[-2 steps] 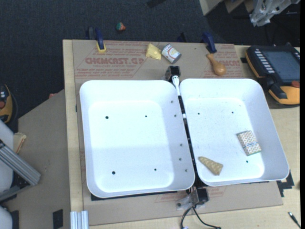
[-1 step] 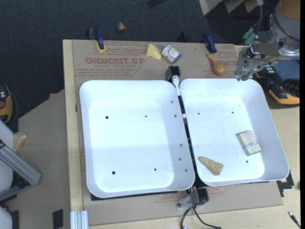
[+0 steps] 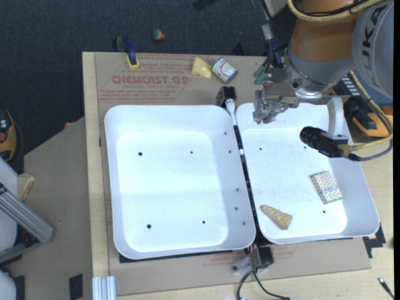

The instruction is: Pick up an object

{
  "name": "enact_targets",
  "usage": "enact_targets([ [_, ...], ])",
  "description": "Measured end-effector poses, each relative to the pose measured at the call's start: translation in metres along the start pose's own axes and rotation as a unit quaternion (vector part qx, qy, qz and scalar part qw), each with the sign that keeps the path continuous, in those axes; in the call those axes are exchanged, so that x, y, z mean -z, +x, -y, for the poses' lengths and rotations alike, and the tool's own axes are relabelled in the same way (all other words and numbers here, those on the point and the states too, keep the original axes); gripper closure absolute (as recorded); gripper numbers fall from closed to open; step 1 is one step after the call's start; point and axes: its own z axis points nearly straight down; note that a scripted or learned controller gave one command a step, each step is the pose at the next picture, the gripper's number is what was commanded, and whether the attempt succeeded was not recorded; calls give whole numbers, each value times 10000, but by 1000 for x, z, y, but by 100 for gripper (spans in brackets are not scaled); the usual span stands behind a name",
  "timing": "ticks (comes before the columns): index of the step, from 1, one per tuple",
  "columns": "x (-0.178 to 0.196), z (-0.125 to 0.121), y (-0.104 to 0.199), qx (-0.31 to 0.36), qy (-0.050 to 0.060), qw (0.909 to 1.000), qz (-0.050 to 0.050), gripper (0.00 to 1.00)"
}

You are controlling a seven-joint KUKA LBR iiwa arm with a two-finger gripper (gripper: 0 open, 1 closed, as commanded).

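The left bin (image 3: 169,186), white and shallow, lies well to the left of the end effector (image 3: 269,116) and a little nearer the camera. On the table (image 3: 94,167) beyond that bin, a blue clamp (image 3: 131,52) stands far to the end effector's left and farther back. A yellow scrap (image 3: 201,68) and a small box (image 3: 224,70) sit just beside each other on the table, behind the end effector and to its left, outside both bins.

The end effector hangs over the far left corner of the right bin (image 3: 294,167), close to the rim where the two bins meet. From this slanted view I cannot tell whether it is wide or narrow.

A tan wedge (image 3: 276,216) lies flat on the right bin's floor, well in front of the end effector and almost straight toward the camera from it, near the bin's front rim. A patterned packet (image 3: 327,187) lies in the same bin, in front of the end effector and off to its right, apart from the wedge.
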Motion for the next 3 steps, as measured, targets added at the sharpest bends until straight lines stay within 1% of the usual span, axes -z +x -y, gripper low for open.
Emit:
enact_targets([
  [1, 102, 70, 51, 4, -116, 9999, -8, 100],
  [2, 243, 111, 82, -8, -157, 9999, -18, 100],
  [3, 131, 79, 161, 0, -2, 10000, 27, 100],
])
